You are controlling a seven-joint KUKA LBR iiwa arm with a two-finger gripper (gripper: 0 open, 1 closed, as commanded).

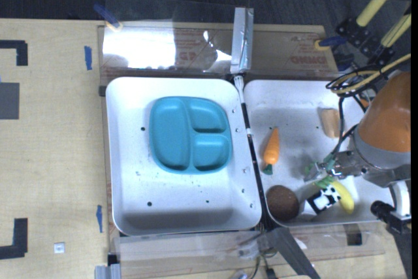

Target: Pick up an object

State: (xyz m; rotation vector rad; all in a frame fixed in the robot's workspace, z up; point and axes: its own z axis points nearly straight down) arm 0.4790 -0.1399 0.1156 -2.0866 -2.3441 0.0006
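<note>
1. Blue moulded plastic tray (191, 134), glossy, with three compartments and rounded corners, lies in the left shallow white bin (130, 206), well apart from the pincer and to its left in the camera view.
2. Grey arm with orange band (390, 115) enters from the right over the right shallow white bin (287, 98); its pincer (324, 172) sits low in that bin among small items. How far it is open cannot be told, nor whether it has hold of anything.
3. Orange tapered carrot-shaped toy (272, 146), smooth, with a small green stub at its lower end, lies near the pincer, to its left and slightly above.
4. Brown rounded ball-like object (283, 202), matt and rough-looking, rests below and left of the pincer, near the bin's front wall.
5. Black-and-white patterned small object (324, 198) lies just below the pincer, touching a yellow curved banana-shaped toy (345, 198) on its right.
6. Tan flat wooden-looking block (330, 121) lies above the pincer, near the arm.
</note>
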